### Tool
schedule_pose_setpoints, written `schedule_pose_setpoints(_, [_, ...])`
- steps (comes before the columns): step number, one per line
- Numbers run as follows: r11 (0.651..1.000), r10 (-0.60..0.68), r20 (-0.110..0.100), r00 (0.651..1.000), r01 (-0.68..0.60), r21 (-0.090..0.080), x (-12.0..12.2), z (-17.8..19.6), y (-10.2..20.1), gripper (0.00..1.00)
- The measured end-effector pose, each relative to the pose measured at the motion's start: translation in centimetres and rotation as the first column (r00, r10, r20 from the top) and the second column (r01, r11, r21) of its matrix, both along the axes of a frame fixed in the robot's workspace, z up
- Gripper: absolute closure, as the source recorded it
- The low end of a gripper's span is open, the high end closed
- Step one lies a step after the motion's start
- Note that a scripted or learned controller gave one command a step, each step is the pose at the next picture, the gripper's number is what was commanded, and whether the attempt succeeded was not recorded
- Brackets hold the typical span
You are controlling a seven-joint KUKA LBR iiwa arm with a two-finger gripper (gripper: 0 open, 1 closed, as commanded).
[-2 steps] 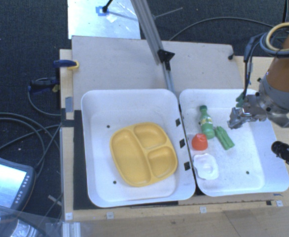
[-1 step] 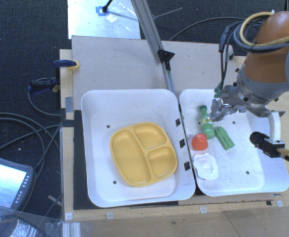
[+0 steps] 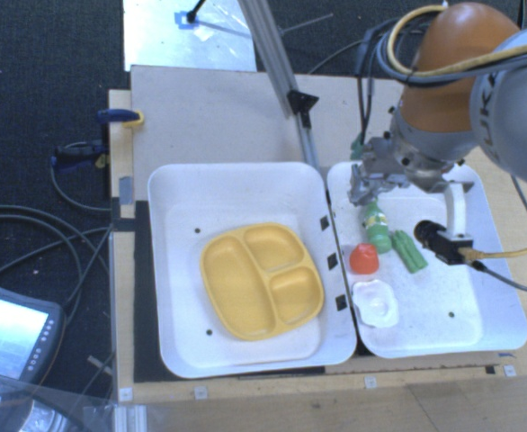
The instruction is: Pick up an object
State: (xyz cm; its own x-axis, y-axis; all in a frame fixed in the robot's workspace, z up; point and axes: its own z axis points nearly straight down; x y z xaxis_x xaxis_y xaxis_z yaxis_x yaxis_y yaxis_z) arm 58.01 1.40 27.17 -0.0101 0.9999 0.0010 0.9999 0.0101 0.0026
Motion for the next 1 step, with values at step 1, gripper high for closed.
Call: schedule_pose_setpoints(1, [1.0,0.001,0.001,1.0,-0.001,0.001,2.8,-0.32,4.97,1.0])
